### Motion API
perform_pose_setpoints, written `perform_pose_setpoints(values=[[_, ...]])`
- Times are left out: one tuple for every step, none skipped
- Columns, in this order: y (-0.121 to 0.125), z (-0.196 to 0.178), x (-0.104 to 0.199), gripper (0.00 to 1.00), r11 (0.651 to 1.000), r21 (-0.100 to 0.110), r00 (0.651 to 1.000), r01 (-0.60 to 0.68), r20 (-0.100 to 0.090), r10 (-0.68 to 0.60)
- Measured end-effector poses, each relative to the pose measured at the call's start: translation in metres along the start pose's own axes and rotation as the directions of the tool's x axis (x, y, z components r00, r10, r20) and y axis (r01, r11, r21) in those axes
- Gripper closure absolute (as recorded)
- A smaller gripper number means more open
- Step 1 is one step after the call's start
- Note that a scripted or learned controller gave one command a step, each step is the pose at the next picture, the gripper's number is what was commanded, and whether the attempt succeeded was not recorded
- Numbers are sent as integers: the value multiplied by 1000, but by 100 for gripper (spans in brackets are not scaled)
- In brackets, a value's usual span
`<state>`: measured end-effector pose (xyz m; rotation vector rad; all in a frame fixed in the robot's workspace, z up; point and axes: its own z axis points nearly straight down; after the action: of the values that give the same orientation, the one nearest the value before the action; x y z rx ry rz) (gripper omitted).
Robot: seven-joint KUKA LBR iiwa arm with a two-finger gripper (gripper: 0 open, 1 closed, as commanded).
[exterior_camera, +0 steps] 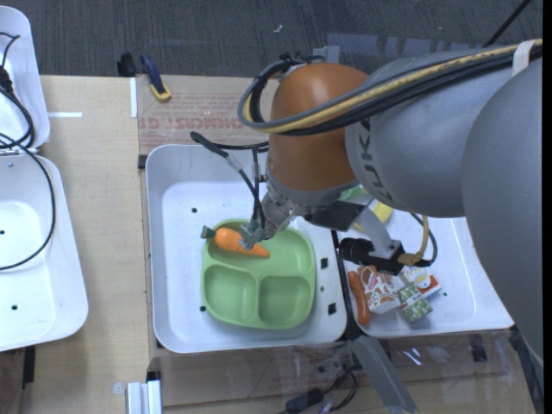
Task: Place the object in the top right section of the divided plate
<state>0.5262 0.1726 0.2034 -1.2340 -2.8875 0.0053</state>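
orange carrot (239,242): lying in the large upper section of the green divided plate (259,309), toward its left rim.
tool (258,228): low over the carrot's right end; cannot tell its grip.
done: carrot is on the plate.
left: top right section looks unreached; carrot likely needs shifting right, then release.

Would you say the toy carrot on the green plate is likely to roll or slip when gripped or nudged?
Probably. The carrot looks rounded and tapered, so it may roll in an arc. Its glossy skin suggests slipperiness. It seems stiff and light, lying across the divided plate rim.
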Motion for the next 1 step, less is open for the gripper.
perform_pose_setpoints(values=[[-84, 13, -32, 100, 999, -1, 999, -48, 0, 48]])
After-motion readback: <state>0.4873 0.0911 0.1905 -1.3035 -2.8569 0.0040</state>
